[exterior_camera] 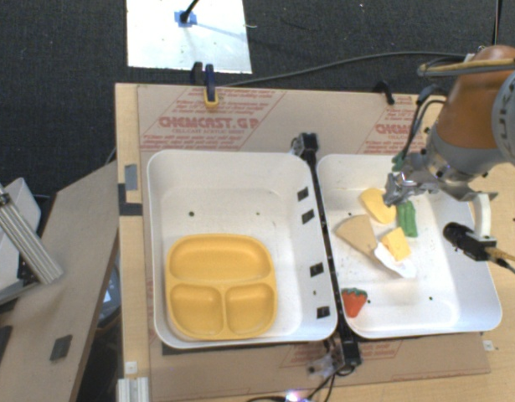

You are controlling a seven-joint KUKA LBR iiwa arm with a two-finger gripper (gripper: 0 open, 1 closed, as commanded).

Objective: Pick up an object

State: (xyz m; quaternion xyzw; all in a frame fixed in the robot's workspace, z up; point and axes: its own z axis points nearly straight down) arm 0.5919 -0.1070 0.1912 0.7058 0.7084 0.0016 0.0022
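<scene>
The right bin (458,308) holds several small things. A yellow oval piece (376,205) lies near its middle, with a green piece (407,221) just to its right. Below them lie a tan wedge (356,233), a yellow block (397,244) and a white scrap (396,263). A red strawberry-like toy (354,301) rests near the front left corner. My gripper (398,189) hangs low over the upper end of the yellow oval piece and the green piece. Nothing shows lifted off the bin floor.
In the left bin (182,174) a yellow divided tray (222,286) lies at the front. A black divider (321,241) runs between the two bins. The arm's grey and orange wrist (479,115) stands over the right bin's far right side.
</scene>
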